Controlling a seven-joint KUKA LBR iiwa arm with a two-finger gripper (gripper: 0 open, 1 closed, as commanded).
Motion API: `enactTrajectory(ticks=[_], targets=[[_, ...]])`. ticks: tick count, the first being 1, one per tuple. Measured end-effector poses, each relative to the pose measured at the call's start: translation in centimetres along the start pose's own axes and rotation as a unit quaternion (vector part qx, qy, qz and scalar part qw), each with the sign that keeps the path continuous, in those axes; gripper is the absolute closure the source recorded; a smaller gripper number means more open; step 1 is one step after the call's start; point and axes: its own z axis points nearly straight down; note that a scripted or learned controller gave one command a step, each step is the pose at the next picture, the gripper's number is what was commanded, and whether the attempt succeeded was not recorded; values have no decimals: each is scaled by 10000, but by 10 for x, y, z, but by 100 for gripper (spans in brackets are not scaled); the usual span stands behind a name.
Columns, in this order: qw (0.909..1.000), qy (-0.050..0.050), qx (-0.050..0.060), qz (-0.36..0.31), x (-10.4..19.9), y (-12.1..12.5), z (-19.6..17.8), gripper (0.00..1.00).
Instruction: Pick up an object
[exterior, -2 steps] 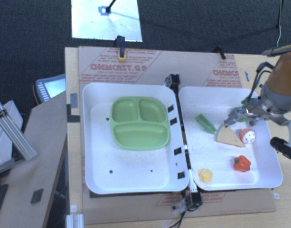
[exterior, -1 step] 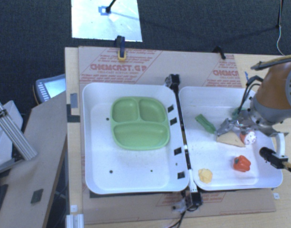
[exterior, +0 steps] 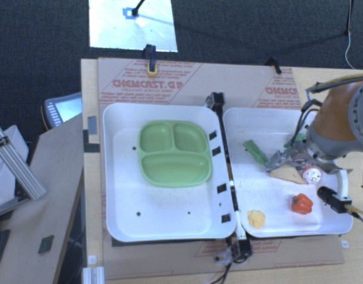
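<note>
My gripper (exterior: 280, 160) hangs low over the middle of the right bin (exterior: 270, 120), on the arm coming in from the right. Its tip is just above the left end of a pale tan wedge (exterior: 289, 174) lying on the bin floor. A green pod-shaped piece (exterior: 254, 151) lies a little to the gripper's left. A small round white and red thing (exterior: 311, 175) sits by the wedge, under the wrist. A red pepper-like piece (exterior: 301, 203) lies nearer the front, and a yellow lump (exterior: 256, 219) rests at the front left corner.
The left bin (exterior: 119, 206) holds a green divided plate (exterior: 174, 153). A black ridge with clips (exterior: 224, 158) separates the two bins. Cardboard (exterior: 187, 81) lies under both bins.
</note>
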Motion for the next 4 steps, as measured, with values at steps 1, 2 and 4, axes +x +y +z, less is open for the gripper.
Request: enactTrajectory(ticks=[1, 2, 4], targets=[[10000, -5, 3, 5, -1, 0, -11, 100], [10000, -12, -8, 15, -8, 1, -56, 100], [10000, -12, -18, -10, 5, 18, -158, 100]])
